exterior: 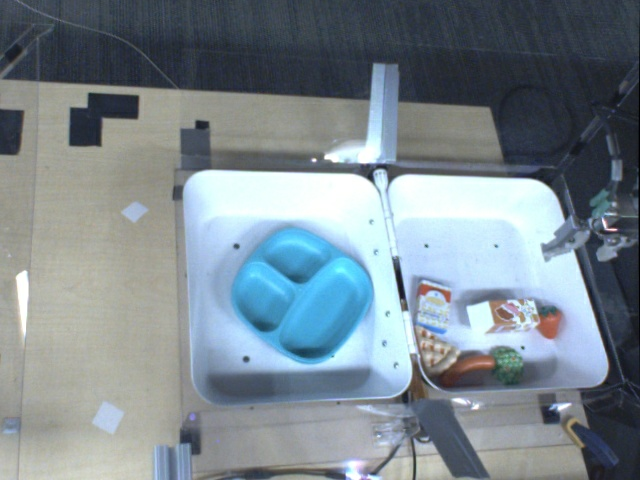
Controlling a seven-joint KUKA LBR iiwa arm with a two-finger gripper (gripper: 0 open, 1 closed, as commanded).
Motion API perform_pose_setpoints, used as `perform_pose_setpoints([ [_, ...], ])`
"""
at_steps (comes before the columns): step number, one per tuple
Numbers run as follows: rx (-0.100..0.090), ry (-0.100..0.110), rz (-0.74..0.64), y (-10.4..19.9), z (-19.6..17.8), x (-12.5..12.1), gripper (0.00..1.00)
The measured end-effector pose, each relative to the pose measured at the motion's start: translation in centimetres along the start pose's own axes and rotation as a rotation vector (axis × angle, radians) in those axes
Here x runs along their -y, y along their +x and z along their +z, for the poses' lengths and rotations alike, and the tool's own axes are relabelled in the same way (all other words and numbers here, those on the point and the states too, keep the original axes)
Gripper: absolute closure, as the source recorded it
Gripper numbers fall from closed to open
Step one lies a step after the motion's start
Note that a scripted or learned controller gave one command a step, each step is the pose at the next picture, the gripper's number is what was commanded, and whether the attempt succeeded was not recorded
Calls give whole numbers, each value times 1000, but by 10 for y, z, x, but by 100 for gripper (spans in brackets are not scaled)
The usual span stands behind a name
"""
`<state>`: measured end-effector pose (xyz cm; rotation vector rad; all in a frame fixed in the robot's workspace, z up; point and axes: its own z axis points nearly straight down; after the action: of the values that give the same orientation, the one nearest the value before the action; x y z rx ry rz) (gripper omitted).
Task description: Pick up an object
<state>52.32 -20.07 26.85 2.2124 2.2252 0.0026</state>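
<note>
Starting nearest the camera: right bin front holds the clutter. A sausage lies along the front wall, touching a green broccoli-like piece on its right. Just behind, a waffle-patterned piece sits under a small printed carton. Beside that, a second carton lies flat, with an orange-red piece touching its right end. All look like light toy food, hard plastic or card, probably slick; nothing fragile. Best bet, as I judge it: the second carton, stiff, flat-sided, with free space behind it, gripped across its short width. The sausage is rounded and pinned against the wall, so likely to slip.

Left bin: a blue divided plate, broad and shallow, poor for a two-finger pinch except at the rim.

Further back, the gripper hangs at the right bin's right edge, well apart from the toys, nothing between its fingers; how wide it is open I cannot tell.
</note>
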Motion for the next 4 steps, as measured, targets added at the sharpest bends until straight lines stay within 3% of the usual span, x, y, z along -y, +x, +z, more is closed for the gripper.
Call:
perform_pose_setpoints([
  [1,0,-5,-8,-5,138,34,0],
  [2,0,-1,-157,-5,109,19,0],
  [3,0,-3,-297,81,169,32,0],
  [4,0,-3,-650,73,107,-9,0],
])
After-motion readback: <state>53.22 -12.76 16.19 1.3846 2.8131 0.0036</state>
